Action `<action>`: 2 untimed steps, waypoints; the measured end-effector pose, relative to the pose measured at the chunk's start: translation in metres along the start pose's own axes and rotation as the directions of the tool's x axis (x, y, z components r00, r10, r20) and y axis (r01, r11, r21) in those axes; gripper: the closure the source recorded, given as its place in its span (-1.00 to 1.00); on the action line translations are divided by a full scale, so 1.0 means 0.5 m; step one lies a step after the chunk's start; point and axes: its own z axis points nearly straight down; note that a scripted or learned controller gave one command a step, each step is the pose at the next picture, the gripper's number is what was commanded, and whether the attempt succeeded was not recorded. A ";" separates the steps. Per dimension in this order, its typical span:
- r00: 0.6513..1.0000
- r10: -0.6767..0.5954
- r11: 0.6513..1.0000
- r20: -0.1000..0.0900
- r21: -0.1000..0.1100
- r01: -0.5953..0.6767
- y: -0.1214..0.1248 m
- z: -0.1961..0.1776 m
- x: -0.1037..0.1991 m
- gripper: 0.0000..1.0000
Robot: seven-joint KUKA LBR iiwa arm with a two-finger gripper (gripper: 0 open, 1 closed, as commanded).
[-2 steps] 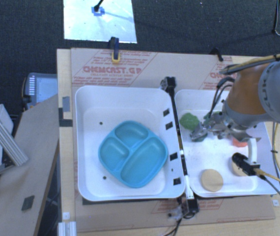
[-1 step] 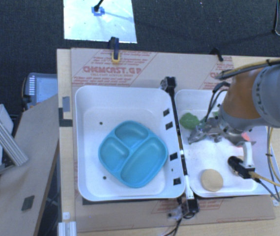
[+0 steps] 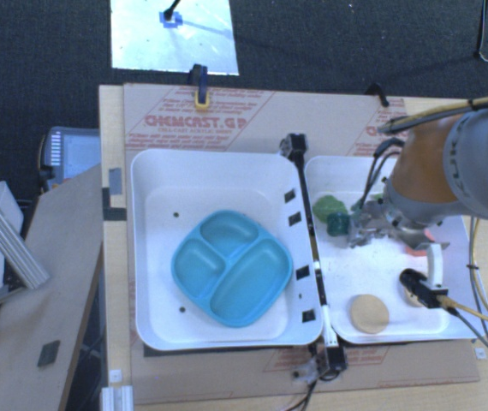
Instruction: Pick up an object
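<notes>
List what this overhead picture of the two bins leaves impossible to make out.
- Claw: too small and dark to tell if it is open, camera view.
- Pink object: mostly covered by the arm's wrist.
- Teal object: shape blurred beside the green object.

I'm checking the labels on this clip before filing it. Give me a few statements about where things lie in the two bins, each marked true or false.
1. The blue divided plate lies in the left bin. True.
2. The round tan disc lies in the left bin. False: it lies in the right bin, near its front edge.
3. The gripper is over the right bin. True.
4. The green objects sit at the right bin's front edge. False: they sit toward its back left, close to the divider between the bins.
5. The plate is stacked on the tan disc. False: they lie in separate bins.
</notes>
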 end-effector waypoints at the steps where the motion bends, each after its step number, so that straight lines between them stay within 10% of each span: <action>1: 1.000 -0.004 1.000 0.001 -0.004 0.004 -0.005 -0.093 0.013 1.00; 2: 1.000 -0.004 1.000 0.002 -0.006 0.004 0.006 -0.216 -0.002 1.00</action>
